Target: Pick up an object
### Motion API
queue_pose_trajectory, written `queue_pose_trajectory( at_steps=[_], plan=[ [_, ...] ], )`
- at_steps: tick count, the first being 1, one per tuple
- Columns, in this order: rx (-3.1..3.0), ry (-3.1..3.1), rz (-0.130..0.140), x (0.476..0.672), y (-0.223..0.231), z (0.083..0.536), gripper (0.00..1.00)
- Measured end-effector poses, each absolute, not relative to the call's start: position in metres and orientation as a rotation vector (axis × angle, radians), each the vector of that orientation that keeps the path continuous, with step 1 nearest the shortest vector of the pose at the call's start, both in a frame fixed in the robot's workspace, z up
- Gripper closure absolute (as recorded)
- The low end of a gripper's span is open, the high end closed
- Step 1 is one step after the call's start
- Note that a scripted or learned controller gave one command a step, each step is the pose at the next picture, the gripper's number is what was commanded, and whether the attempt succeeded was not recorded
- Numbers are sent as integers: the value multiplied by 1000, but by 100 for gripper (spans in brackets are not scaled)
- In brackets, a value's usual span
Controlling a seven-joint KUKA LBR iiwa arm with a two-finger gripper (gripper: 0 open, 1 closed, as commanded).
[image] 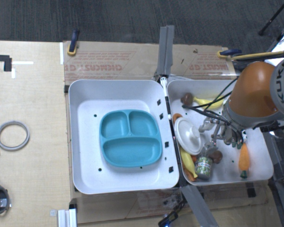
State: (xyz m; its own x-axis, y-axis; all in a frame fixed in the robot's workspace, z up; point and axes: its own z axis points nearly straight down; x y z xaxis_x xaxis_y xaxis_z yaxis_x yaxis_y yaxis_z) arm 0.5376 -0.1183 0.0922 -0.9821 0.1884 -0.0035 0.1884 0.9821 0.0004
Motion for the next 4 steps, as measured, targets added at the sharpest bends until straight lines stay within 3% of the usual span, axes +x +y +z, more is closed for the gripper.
queue_pose_trajectory(
  at_steps=[1, 2, 3, 4],
  plan=[
    [318, 3123, 1, 507, -219, 92, 0],
    [509, 3098, -5, 491, -126, 97, 0],
    [552, 3089, -7, 584, -130, 92, 0],
    [765, 3035, -13, 516, -117, 95, 0]
  ],
)
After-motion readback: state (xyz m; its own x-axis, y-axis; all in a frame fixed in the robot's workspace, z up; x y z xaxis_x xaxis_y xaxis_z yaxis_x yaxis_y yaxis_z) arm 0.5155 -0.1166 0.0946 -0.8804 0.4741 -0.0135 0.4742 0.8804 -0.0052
